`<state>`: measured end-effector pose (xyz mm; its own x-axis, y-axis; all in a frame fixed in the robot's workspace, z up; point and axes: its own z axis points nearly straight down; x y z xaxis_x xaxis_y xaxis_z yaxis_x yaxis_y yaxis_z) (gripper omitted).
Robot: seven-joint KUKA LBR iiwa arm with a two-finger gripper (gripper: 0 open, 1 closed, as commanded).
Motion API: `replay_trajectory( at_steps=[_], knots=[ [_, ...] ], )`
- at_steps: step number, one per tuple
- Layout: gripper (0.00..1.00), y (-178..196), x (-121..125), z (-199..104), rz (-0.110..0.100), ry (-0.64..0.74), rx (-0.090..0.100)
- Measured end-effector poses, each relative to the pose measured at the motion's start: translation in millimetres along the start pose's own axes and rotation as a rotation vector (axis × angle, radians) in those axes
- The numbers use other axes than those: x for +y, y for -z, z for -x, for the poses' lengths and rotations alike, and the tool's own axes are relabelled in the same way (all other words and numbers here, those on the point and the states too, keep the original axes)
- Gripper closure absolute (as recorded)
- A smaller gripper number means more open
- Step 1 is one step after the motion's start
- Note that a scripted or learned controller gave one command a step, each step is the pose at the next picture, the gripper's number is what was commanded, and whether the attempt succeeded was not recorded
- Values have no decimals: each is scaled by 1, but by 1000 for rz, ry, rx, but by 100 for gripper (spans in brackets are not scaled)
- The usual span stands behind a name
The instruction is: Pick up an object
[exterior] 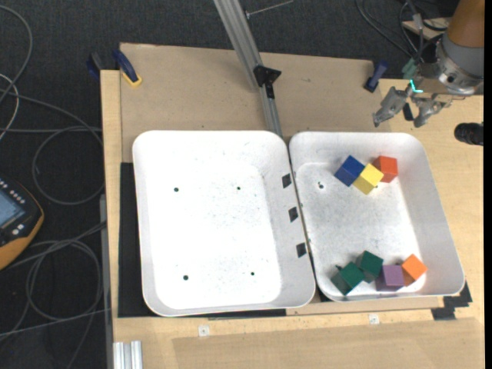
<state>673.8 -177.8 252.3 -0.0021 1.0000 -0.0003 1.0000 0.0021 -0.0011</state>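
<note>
The right bin [430, 198] holds small coloured blocks in two groups. Near its far side sit a blue block [350, 170], a yellow block [370, 177] and a red-orange block [387, 167], touching one another. Along its near edge lie two green blocks [359, 271], a purple block [393, 275] and an orange block [413, 267]. My gripper [407, 108] hangs above the bench just beyond the right bin's far rim, fingers spread open with nothing between them.
The left bin [154, 206] lies beside the right one. A grey metal pole [242, 37] slants across the bench behind the bins. Blue clamps [127, 68] grip the bench's back corners. Cables lie on the floor at left.
</note>
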Motion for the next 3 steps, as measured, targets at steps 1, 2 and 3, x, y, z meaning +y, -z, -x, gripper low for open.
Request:
replay_trajectory(
  at_steps=[1, 2, 3],
  knots=[
    [0, -42, 0, -3, -3, 0, 1],
    [0, -84, 0, -1, -4, -1, 1],
    [0, -127, 1, -6, -4, 0, 1]
  ],
)
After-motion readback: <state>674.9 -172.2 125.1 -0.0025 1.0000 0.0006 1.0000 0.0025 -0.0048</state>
